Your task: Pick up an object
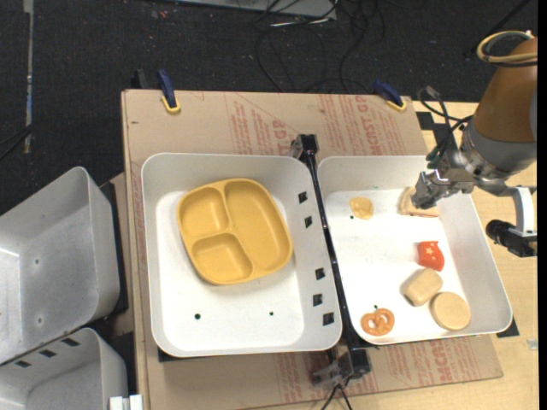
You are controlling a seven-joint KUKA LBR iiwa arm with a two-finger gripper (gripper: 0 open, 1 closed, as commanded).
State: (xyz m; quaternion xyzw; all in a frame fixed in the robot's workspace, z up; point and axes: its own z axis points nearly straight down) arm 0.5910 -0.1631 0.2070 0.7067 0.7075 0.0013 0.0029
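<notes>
Hand (425, 196) of mine sits low at the far edge of the right bin (479, 229), over a pale flat piece (414, 211); whether I grasp it, I cannot tell. Left bin (162, 254) holds a yellow divided plate (233, 230).

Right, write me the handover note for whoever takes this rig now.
Gripper: low at the far edge of the right bin, over a pale flat piece; grasp cannot be confirmed.
Right bin also holds a small yellow piece, a red piece, a tan block, a round cracker and a pretzel.
Left bin: yellow divided plate.
Done: nothing visibly lifted.
Left: secure one object and raise it.
</notes>
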